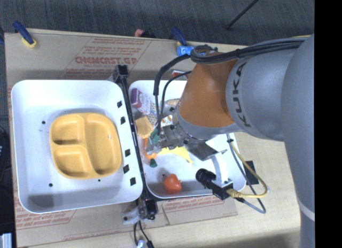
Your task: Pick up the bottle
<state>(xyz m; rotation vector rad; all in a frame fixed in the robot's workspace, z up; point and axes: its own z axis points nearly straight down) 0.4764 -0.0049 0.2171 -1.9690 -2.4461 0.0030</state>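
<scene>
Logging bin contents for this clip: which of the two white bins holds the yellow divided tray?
The left bin. The yellow tray lies flat in its middle, while the right bin, where the arm reaches in, holds small mixed items.

Divided tray (85, 145) in left bin (26, 134); tomato (171, 183) in right bin (181, 192).

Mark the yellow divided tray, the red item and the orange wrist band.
yellow divided tray (85, 144), camera view, its centre ridge.
red item (171, 183), camera view, its middle.
orange wrist band (206, 94), camera view, its broad face.
</scene>
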